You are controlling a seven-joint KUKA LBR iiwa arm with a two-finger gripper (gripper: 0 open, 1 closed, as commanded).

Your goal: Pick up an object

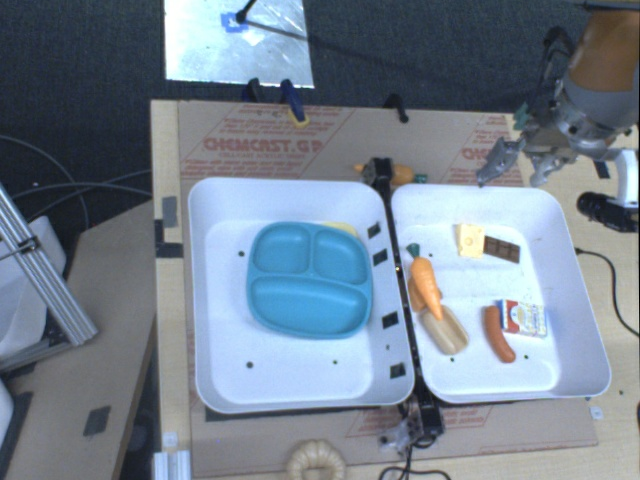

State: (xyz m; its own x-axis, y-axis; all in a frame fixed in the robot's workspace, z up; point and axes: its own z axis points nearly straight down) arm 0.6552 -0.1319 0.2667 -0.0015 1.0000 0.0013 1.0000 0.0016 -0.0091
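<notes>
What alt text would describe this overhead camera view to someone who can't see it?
A robot hand hovers open above the far edge of the right bin, which holds toy food including a carrot and sausage. The left bin holds a blue divided plate.

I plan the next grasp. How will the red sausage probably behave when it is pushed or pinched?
The red sausage looks round and smooth, so it may roll sideways or slip when pinched. It seems small and probably light. The carton beside it could block rolling.

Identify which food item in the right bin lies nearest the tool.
The yellow cheese piece, at the bin's far side, closest to the tool; carrot, sausage and carton lie farther away.
</notes>
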